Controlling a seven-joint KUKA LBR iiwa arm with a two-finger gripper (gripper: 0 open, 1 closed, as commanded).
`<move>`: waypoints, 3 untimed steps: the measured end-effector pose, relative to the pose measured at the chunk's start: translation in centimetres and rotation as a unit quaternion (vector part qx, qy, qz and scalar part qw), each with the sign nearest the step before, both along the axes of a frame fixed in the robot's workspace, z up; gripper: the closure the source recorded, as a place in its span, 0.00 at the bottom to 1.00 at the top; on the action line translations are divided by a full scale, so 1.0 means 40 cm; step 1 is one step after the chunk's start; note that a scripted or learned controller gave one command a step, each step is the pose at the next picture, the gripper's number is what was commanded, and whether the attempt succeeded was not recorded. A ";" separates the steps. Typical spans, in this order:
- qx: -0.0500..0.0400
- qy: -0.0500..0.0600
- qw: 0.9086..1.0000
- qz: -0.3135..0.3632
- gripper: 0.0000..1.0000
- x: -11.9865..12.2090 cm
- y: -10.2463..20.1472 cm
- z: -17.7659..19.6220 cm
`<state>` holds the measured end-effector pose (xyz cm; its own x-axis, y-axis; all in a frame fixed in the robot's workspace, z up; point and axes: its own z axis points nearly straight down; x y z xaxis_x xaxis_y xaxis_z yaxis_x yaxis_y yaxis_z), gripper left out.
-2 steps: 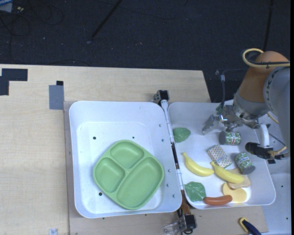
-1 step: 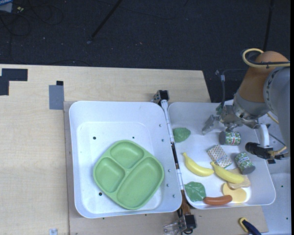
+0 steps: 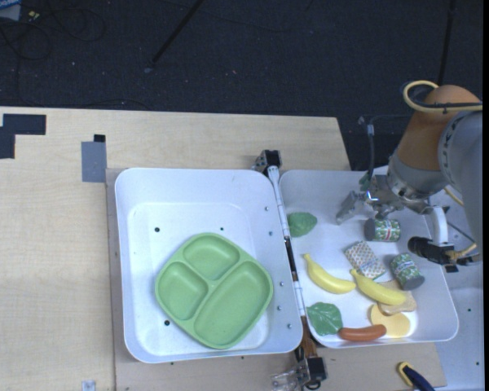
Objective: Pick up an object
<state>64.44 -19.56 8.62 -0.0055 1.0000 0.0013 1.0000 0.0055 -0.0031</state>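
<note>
My gripper (image 3: 385, 217) hangs low over the back of the right bin (image 3: 326, 187), open, with one finger (image 3: 345, 211) splayed to the left. A small green-patterned can (image 3: 385, 231) lies on its side just under the gripper, between the spread fingers and not clamped. A second can (image 3: 407, 270) lies to the front right. Near it are a patterned wedge (image 3: 363, 258), two yellow bananas (image 3: 328, 278) (image 3: 381, 290), a red sausage (image 3: 361, 332), a yellow slice (image 3: 397, 322) and two green leaves (image 3: 301, 222) (image 3: 324, 317).
The left bin (image 3: 138, 218) holds a green divided plate (image 3: 214, 290). A clamp (image 3: 269, 161) sits at the back where the two bins meet. The grey arm with its orange band (image 3: 440, 129) fills the right bin's far right corner.
</note>
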 end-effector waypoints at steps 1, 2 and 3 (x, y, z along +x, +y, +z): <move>0.000 0.000 1.000 0.000 0.00 0.000 0.000 0.000; 0.000 0.000 1.000 0.000 0.00 0.000 0.000 0.000; 0.000 0.000 1.000 0.000 0.00 0.000 0.000 0.000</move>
